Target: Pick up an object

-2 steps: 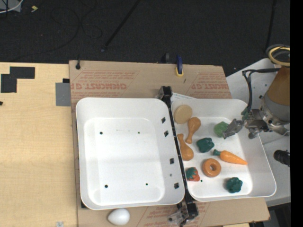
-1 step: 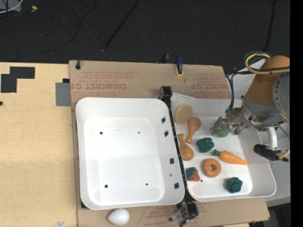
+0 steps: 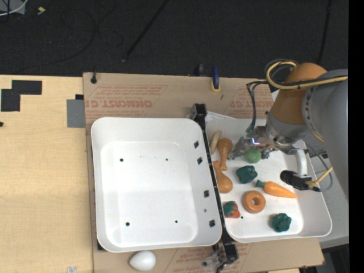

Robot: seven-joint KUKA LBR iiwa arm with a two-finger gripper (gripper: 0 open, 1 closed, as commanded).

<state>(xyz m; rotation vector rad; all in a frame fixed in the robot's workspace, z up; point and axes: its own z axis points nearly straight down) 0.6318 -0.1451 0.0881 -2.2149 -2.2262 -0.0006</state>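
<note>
My gripper [image 3: 252, 148] is low over the back of the right bin [image 3: 316, 218], just above a pale green piece [image 3: 252, 157]. Close in front of it lies a dark green piece [image 3: 246, 173]. To its left are a brown wooden peg [image 3: 223, 149] and an orange gourd-like piece [image 3: 223, 180] by the bin's left wall. Further forward lie a carrot [image 3: 278, 190], an orange ring [image 3: 253, 201], a red and green strawberry [image 3: 230, 210] and a green broccoli-like lump [image 3: 281, 222]. Nothing is visibly held.
The left bin [image 3: 149, 122] stands beside the right one, with a black divider strip [image 3: 206, 164] between them. A white egg [image 3: 142, 260] rests on the bench in front of the left bin. The arm [image 3: 296, 104] comes in from the right.
</note>
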